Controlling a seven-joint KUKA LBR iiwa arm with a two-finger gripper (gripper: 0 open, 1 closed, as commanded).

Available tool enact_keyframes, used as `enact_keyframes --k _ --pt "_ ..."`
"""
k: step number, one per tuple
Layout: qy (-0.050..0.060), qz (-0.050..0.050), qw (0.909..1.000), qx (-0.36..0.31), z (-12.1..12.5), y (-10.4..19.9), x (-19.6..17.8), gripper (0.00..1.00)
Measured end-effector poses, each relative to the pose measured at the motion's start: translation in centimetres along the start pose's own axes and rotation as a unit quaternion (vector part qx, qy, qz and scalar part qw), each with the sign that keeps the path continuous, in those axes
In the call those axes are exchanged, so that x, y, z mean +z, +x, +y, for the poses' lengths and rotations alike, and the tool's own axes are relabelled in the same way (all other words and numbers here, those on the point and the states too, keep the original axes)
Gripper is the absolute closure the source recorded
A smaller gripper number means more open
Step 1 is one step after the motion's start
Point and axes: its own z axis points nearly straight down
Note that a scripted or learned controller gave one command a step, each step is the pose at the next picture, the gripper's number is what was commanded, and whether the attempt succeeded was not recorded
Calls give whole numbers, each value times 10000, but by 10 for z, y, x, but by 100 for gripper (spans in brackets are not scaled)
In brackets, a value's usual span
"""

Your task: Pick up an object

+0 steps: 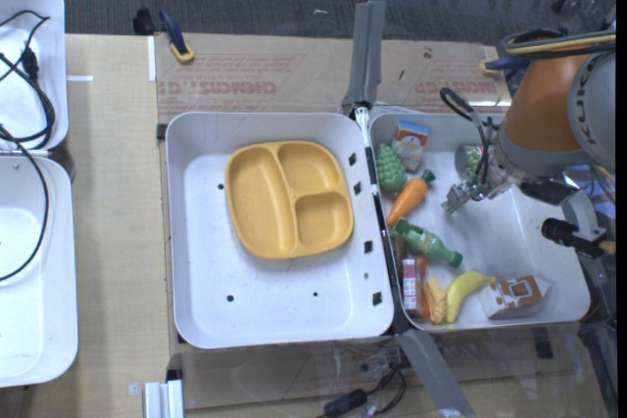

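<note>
The gripper (458, 199) hangs over the right bin (509, 230); I cannot tell its state. Near it lies an orange carrot (408, 199) with a green top.

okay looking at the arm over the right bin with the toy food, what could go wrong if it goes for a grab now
The gripper sits over bare bin floor, right of the carrot and above the green bottle, so closing here would likely catch nothing. The carrot, bottle and banana lie crowded along the bin's left wall; a descent there could nudge a neighbour or hit the wall.
</note>
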Motion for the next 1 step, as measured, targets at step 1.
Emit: enact_keyframes --k 1 --pt "-9 -7 9927 -1210 21 -33 -1 0"
